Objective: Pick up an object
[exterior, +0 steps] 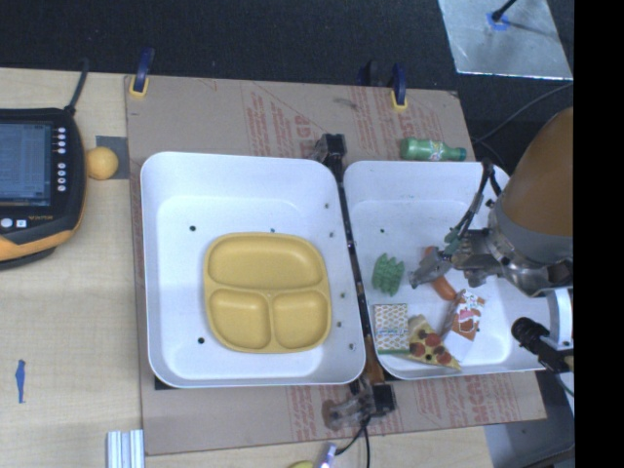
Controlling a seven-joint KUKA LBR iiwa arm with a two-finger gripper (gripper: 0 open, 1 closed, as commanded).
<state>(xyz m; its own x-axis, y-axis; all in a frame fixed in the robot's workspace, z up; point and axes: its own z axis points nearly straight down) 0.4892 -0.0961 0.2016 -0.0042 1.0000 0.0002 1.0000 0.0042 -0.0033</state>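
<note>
1. You have the gripper (pixel 430 265) low in the right bin (pixel 409 188), at the frame's centre right, with its fingers spread and nothing between them.
2. An orange carrot-like piece (pixel 445 288) lies just below the fingertips; whether they touch it is unclear.
3. A green toy (pixel 388 273) sits left of the gripper, near but apart.
4. At the bin's lower edge you will find a patterned square card (pixel 391 326), a pizza slice toy (pixel 429 344) and a red-and-white packet (pixel 468 317).
5. The left bin (pixel 171 261) holds a yellow divided plate (pixel 266 292).
6. A green bottle (pixel 432 149) lies on the cardboard above the right bin.
</note>
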